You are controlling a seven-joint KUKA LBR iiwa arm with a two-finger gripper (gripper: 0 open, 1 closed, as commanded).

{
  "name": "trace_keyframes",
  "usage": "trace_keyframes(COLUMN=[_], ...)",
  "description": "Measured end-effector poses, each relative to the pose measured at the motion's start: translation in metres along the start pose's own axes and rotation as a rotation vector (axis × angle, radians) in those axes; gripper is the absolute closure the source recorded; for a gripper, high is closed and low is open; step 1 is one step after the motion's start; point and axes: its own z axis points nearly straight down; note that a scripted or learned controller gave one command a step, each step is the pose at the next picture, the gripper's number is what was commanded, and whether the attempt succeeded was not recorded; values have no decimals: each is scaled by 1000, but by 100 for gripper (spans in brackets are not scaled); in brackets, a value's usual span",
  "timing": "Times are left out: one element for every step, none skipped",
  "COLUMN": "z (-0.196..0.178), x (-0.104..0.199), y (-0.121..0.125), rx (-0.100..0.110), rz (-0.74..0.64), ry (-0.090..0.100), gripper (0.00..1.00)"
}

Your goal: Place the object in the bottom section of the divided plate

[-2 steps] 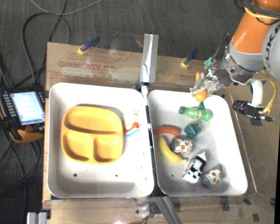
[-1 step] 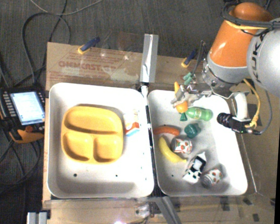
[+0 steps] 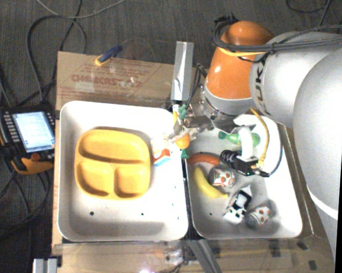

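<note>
A yellow divided plate (image 3: 114,163) lies in the left bin (image 3: 83,223), with one wide section at the top and two smaller ones below. My gripper (image 3: 180,131) hangs over the wall between the two bins, just right of the plate's upper right corner. A small orange round object (image 3: 183,141) sits right under the gripper tip; whether it is held is unclear. A white, red and blue object (image 3: 161,153) lies against the plate's right rim, a little left of and below the gripper.
The right bin (image 3: 281,225) holds a banana (image 3: 206,185), a red sausage-shaped toy (image 3: 204,158), a small can (image 3: 222,178), a green item (image 3: 230,136), a black-and-white toy (image 3: 237,207) and a spotted toy (image 3: 259,215). A pendant (image 3: 28,130) lies left of the bench.
</note>
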Motion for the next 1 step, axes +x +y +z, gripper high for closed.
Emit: trace_keyframes(z=[34], x=[56], y=[46], rx=[0], rz=[63], ry=[-1], gripper=[100])
